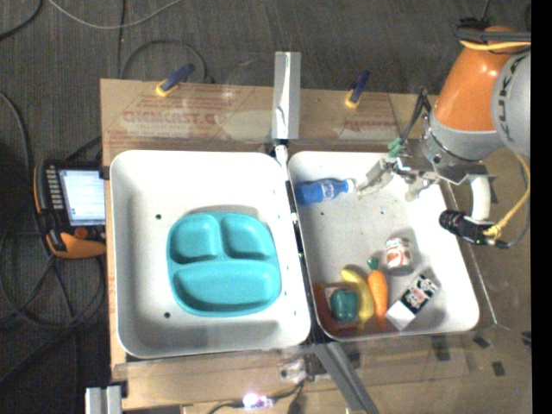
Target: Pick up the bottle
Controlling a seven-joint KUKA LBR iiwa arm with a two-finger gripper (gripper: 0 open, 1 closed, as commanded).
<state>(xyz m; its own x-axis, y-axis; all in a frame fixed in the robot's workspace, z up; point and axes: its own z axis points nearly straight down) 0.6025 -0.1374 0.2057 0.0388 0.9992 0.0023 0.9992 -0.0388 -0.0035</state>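
Jaws (392,178) beside bottle (323,190), toys (373,290) apart

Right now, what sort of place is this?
Probably a robotics lab bench: two white bins clamped to a board, loose cables on the floor, and a control pendant beside the bench.

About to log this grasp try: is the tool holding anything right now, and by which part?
Nothing is held. The tool is open, beside the cap end of the blue bottle, which lies on its side in the right bin, not between the fingers.
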